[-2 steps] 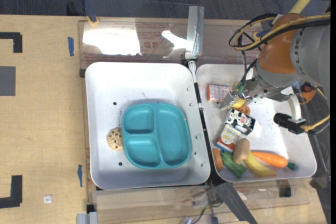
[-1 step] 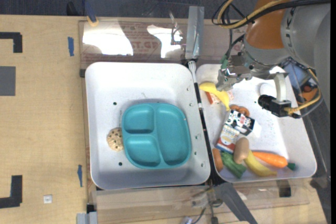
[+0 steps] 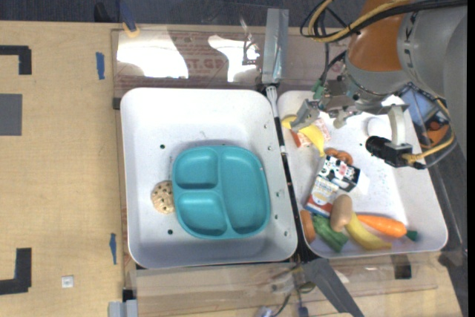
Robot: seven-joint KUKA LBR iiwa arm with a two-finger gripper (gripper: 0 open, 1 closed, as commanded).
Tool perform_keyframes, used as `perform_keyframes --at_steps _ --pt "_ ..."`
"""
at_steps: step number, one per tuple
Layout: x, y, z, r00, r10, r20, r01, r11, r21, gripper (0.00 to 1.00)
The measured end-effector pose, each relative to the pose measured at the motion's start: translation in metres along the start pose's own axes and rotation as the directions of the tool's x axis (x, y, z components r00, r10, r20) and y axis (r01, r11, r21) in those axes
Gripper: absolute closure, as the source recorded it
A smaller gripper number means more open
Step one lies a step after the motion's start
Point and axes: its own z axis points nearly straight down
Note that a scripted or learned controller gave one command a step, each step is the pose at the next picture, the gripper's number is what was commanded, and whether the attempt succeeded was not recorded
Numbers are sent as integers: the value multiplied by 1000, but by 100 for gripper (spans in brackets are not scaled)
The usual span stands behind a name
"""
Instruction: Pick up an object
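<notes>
Right bin (image 3: 415, 193) holds a yellow toy (image 3: 315, 136) just below the fingers (image 3: 320, 111), which stand apart, holding nothing.

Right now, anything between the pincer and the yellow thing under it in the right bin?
Nothing visible. The pincer hangs at the top-left corner of the right bin, just above the yellow piece, with no object in the gap. The carton and carrot lie further down the bin.

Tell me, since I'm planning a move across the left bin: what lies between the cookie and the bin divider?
The teal divided plate fills that stretch, the cookie touching its left edge, in the camera view.
</notes>
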Motion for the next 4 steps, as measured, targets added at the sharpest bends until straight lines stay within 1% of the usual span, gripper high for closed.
perform_keyframes --at_steps 1,2,3,4 --pt "-60 21 35 967 -256 2 256 967 0 0" --pt "-61 42 50 906 -423 3 423 906 -4 0" --pt "-69 39 66 747 -665 -5 665 747 3 0" --pt "-62 34 90 865 -502 -1 502 865 -4 0"
